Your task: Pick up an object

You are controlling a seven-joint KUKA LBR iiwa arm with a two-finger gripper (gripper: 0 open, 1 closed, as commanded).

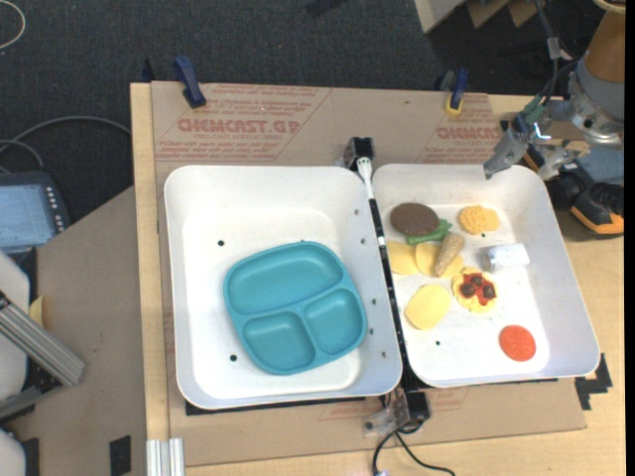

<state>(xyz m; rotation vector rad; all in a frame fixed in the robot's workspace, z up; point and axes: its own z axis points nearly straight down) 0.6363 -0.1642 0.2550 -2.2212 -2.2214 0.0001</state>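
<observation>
gripper (518, 147) above R bin's (568, 266) far edge | can't tell open/closed | teal tray (294, 307) in L bin (198, 226)

right bin (566, 296) holds the pickings: brown patty (413, 216) flat near the top left, green leaf (429, 234) touching its lower edge, a tan stick (447, 253) leaning across pale yellow slices (415, 258). orange waffle piece (479, 219) to the right, white block (505, 257) below it, small pizza (475, 290) with red topping, yellow round (428, 306) beside it, red disc (517, 342) alone at the bottom right.
</observation>
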